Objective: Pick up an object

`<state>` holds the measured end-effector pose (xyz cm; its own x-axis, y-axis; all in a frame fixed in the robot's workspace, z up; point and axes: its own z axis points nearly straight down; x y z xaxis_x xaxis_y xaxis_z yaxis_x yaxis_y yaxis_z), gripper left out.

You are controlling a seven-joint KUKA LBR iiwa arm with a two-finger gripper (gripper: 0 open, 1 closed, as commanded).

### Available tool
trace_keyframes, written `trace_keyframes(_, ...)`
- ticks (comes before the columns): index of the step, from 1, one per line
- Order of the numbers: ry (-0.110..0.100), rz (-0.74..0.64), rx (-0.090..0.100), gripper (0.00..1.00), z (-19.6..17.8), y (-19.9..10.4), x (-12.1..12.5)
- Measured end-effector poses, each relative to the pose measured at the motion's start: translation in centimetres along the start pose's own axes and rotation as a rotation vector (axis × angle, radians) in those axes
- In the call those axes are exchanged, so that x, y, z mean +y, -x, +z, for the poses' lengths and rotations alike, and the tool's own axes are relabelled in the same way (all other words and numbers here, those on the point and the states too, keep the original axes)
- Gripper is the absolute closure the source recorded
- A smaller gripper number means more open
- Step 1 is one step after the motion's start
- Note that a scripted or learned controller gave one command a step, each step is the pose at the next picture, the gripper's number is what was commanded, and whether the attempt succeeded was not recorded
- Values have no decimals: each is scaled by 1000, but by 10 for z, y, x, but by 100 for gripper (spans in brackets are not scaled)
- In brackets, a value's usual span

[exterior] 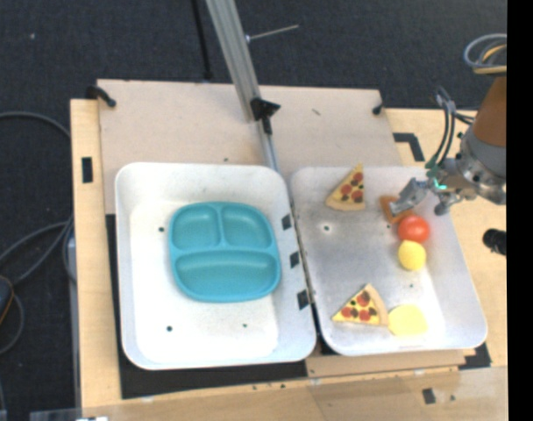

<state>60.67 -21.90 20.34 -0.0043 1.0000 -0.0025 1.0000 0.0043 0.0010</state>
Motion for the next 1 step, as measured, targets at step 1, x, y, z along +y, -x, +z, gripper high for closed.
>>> trace_keyframes(1,-4,4,1,0,45,7,-5)
